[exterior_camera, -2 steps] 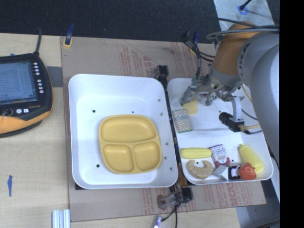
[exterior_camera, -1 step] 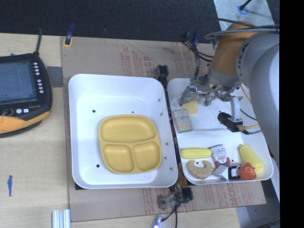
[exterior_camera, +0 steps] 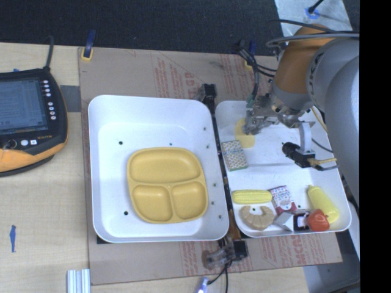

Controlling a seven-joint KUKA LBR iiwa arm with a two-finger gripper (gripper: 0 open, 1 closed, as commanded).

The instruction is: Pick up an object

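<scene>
1. Grey arm w/ orange band comes in at upper right of frame, cut off by the edge; it hides part of the right bin (exterior_camera: pixel 342 182).
2. Gripper (exterior_camera: pixel 250 126) sits low at that bin's upper-left corner, just by a pale yellow block (exterior_camera: pixel 246 140). Can't tell how far the jaws are open, or if they hold anything – too small, blurred.
3. Counts: 2 white bins. Left bin (exterior_camera: pixel 107 163) has 1 yellow divided tray (exterior_camera: pixel 166 184).
4. Right bin, lower part: 1 corn cob (exterior_camera: pixel 252 196), 1 croissant-like piece (exterior_camera: pixel 257 217), 1 yellow bottle (exterior_camera: pixel 322 203), 1 red item (exterior_camera: pixel 317 220); 1 patterned pad (exterior_camera: pixel 234 155) at left wall.
5. 1 pendant tablet (exterior_camera: pixel 27 118), far left, cut off.
</scene>
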